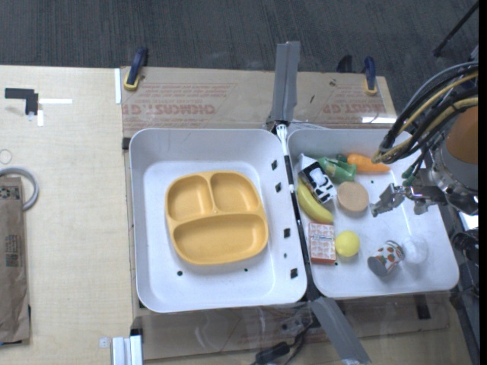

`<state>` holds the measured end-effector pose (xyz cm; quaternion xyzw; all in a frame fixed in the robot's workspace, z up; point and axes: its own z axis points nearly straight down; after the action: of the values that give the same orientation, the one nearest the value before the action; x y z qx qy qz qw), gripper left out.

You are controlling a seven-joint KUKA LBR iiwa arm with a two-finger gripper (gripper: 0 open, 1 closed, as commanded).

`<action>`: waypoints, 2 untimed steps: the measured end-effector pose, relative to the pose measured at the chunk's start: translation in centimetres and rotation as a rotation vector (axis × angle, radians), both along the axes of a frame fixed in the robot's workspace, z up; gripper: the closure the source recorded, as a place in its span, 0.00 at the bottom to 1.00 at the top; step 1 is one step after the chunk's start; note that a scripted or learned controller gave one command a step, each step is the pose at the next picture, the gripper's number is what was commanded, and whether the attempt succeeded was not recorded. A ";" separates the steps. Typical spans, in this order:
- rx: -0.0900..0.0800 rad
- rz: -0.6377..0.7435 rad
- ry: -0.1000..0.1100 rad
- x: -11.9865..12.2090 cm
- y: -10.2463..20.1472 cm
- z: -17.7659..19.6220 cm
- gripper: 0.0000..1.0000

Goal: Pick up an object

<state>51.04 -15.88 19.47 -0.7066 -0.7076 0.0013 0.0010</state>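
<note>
I'm watching from above the desk [61, 204], two white bins side by side. The left bin [144, 226] carries a yellow divided plate [217, 217], sitting flat near its middle. All the action is over the right bin [437, 276].

The arm [460, 139] comes in from the right, cables [426, 109] looping above it, and the gripper [386, 201] hangs over the right half of that bin, pointing left. I see the metal fingers [389, 198] as a small grey cluster just right of a tan round disc [352, 198]. They look close to the disc, but I cannot tell whether they touch it, and I cannot tell how wide the jaws stand; the detail is too small and blurred. I see nothing between the jaws.

Things to pick from, all in the right bin: a banana [310, 202] lying along the left wall, with a black-and-white packet [317, 181] partly on top of it. At the far side, a green object [337, 166] and an orange carrot [368, 163] lie end to end. Near the banana's lower end there's a small red-and-white box [321, 242], and just beside it on the right a yellow ball [347, 244]. Further right, near the front, a small can with red spots [386, 258] lies tilted, and beside that something clear and hard to make out [415, 249].

Behind the bins lies flat brown cardboard [228, 97] held by blue clamps [137, 67].
</note>
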 end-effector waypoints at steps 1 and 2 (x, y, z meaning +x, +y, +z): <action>-0.001 0.087 -0.001 7.3 0.6 -4.7 0.00; 0.000 0.277 0.002 13.0 -0.1 -10.5 0.00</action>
<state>64.05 -15.95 9.00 -0.6020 -0.7985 0.0020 0.0016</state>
